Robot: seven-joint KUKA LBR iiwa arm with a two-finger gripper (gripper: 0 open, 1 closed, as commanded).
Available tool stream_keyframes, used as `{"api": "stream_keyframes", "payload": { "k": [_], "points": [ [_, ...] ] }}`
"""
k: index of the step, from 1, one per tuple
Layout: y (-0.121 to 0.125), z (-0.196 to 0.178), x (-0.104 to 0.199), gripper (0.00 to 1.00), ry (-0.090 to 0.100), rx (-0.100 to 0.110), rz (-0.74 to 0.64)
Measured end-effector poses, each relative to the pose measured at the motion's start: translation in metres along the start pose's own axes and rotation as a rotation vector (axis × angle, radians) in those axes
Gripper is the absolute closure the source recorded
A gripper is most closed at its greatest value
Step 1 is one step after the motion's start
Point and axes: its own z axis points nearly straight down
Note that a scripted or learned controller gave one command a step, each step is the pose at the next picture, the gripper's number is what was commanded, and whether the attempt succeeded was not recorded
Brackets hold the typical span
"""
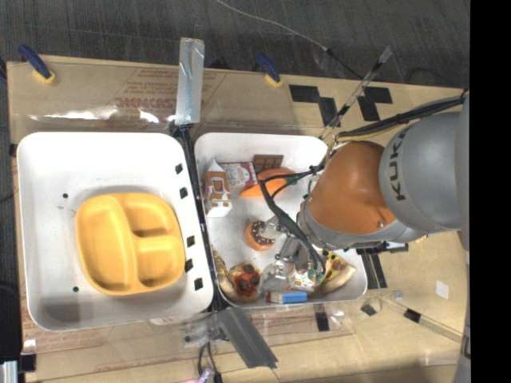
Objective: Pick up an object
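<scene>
In right bin (239, 146): metal gripper (281, 276) among glossy toy food; jaws' state unclear; left bin (36, 154) holds yellow compartment tray (128, 242).

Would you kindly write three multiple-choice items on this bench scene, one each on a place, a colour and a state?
1. Where is the divided plastic tray?
A. left bin
B. right bin
C. on the floor

2. What colour is that tray?
A. blue
B. yellow
C. black

3. How does the tray lie?
A. upside down
B. on edge
C. flat, compartments up

Answers:
1 A, the divided plastic tray lies in the left white bin.
2 B, it is yellow all over.
3 C, its compartments face the camera.

The pincer hangs over the right white bin, among small items.
</scene>
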Motion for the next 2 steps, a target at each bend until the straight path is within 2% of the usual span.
{"api": "stream_keyframes", "payload": {
  "k": [1, 2],
  "points": [
    [0.024, -0.001, -0.006, 0.0, -0.006, 0.026, 0.173],
    [0.037, 0.001, -0.023, 0.0, 0.005, 0.017, 0.349]
  ]
}}
